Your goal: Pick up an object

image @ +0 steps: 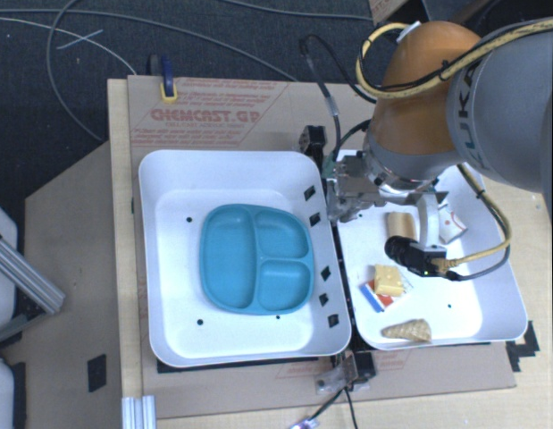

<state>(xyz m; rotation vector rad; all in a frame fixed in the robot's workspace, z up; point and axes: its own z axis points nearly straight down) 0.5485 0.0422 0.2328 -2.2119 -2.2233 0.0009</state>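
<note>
The gripper [349, 195] hangs low over the right bin [490, 315], at its upper left corner and just beside the wall it shares with the left bin [160, 239]. Whether it is spread or pressed together I cannot tell, since the arm [437, 79] and wrist cover it from above, and nothing can be seen held in it.

The loose things all lie in the right bin, down and to the right of the gripper in this view. Nearest is a tan cylinder [399, 223], near the gripper but apart from it. It is short and stubby, and its long axis seems to run roughly up and down the picture (I would not lean on that). Further down lies a yellow block [389, 281] with a red and blue edge, and below that a pale wedge [408, 331] near the bin's front rim, its long side running left to right. A white and red piece [450, 224] sits to the right of the cylinder, partly behind the robot's own fittings.

A blue divided plate [256, 259] rests flat in the middle of the left bin, well apart from the gripper and across the wall.

My guess is that the cylinder is the likeliest target, calling for a short shift down and right.
</note>
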